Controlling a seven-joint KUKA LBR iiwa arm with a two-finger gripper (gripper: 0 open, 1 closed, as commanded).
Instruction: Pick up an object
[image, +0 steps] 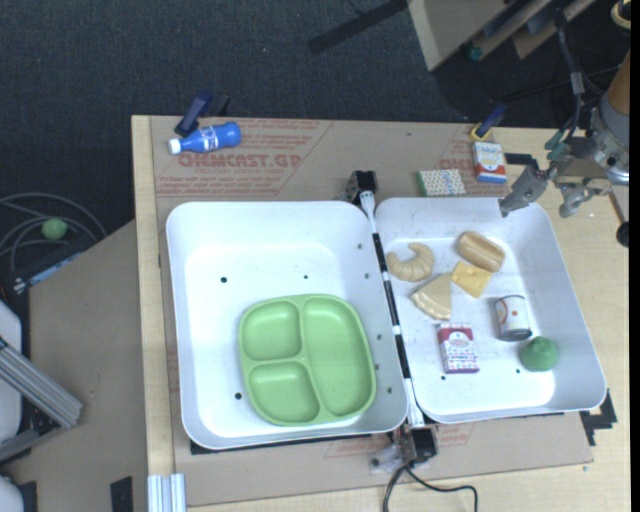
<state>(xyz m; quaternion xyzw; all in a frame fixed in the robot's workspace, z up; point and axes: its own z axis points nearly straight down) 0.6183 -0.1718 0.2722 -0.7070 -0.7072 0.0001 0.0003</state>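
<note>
Camera view: tool (545, 193) spread wide, holding nothing; can (512, 318) lies pointing toward the bin's near edge.

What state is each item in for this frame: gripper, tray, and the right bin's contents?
gripper: fingers spread, nothing between them, above the right bin's far edge.
green tray: flat in the left bin, compartments bare.
can: on its side.
red carton: lying flat.
croissant: resting loose on the bin floor.
green ball: at rest by the bin's right wall.
blue bottle: lying on the bench.
</note>
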